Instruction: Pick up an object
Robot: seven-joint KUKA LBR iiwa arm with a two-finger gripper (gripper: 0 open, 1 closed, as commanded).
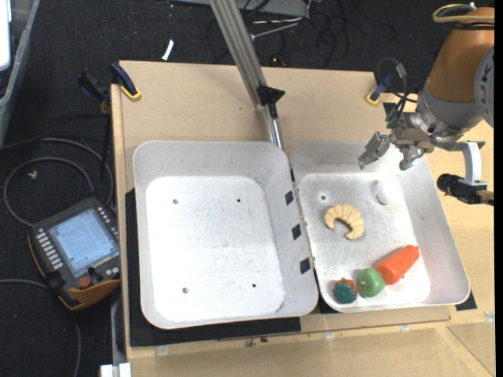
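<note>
The right white bin [440, 234] holds a tan croissant [346, 219] near its middle. An orange carrot [398, 262], a green apple [370, 283] and a small teal and red object [344, 290] lie along its front edge. My gripper [391, 156] hangs above the bin's back edge, well behind the croissant. Its two fingers are spread apart and nothing is between them. The arm with its orange band [460, 61] rises to the upper right.
The left white bin [208, 234] lies beside the right one. A metal pole [244, 45] slants across the back of the bench. A teach pendant [75, 246] lies on the floor at the left. Clamps sit at the bench's back corners.
</note>
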